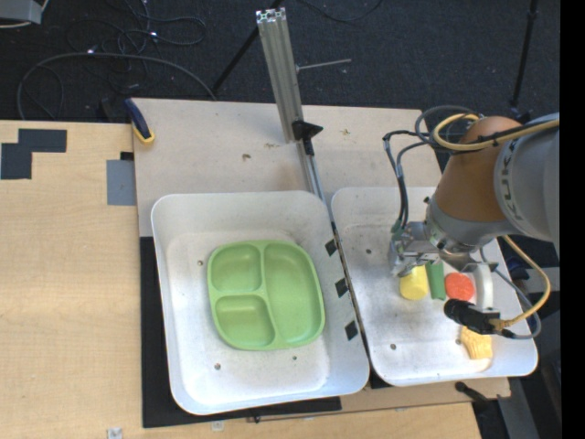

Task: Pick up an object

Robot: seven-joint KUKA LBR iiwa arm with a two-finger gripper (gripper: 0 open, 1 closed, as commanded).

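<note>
My gripper (pixel 409 254) hangs low over the left part of the right bin (pixel 384 355). A yellow object (pixel 414 284) lies right below it and looks to touch it or nearly so. A thin green object (pixel 436 280) lies against the yellow one, and an orange-red object (pixel 460 287) is just to its right. Another small yellow piece (pixel 475 344) rests near the bin's front right corner. The arm's orange band (pixel 468 186) hides the bin's far right part.
The left bin (pixel 183 355) holds a light green divided plate (pixel 265 294) in its middle. A metal post (pixel 283 71) rises behind the bins where they meet. Bare floor shows in the right bin's front left.
</note>
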